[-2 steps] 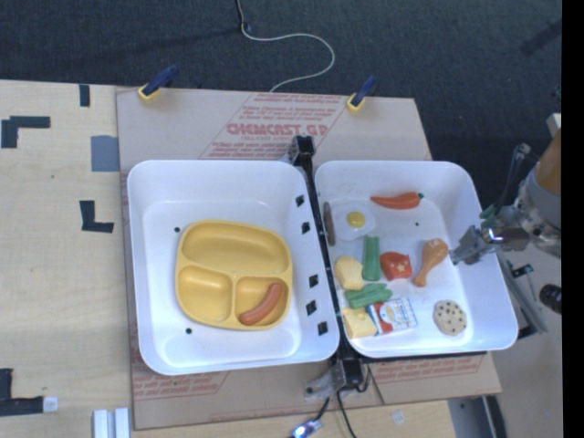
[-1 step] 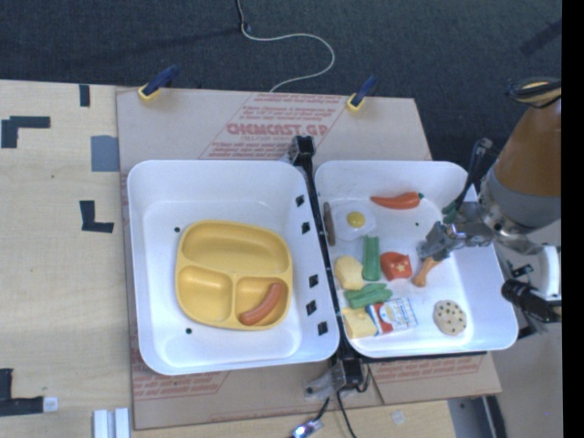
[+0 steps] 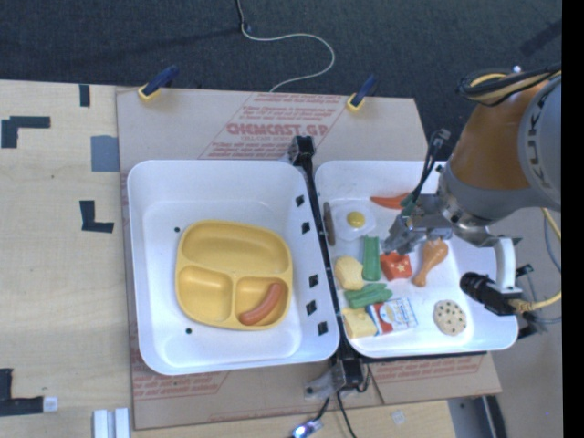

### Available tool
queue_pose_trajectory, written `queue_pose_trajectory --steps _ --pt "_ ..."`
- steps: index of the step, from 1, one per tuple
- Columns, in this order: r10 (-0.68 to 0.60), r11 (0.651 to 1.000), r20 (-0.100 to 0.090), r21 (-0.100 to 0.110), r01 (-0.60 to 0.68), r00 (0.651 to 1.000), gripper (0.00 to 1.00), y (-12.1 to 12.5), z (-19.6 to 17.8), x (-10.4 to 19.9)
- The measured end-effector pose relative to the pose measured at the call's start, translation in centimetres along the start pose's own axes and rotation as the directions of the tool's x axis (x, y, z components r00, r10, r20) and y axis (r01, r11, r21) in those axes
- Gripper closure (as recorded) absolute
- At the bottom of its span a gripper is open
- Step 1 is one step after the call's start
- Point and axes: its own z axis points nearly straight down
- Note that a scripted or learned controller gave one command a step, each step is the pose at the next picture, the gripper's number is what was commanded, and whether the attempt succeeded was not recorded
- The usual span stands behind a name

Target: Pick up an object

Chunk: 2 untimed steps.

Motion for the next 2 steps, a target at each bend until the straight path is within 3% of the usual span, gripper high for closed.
queue_pose_trajectory --steps 1,2 --pt "0.000 1.000 0.000 0.000 0.000 1.000 1.00 1.8 -0.3 5.8" --pt "0.004 1.000 0.002 -0.002 -0.004 1.000 1.00 3.3 -2.0 7.4"
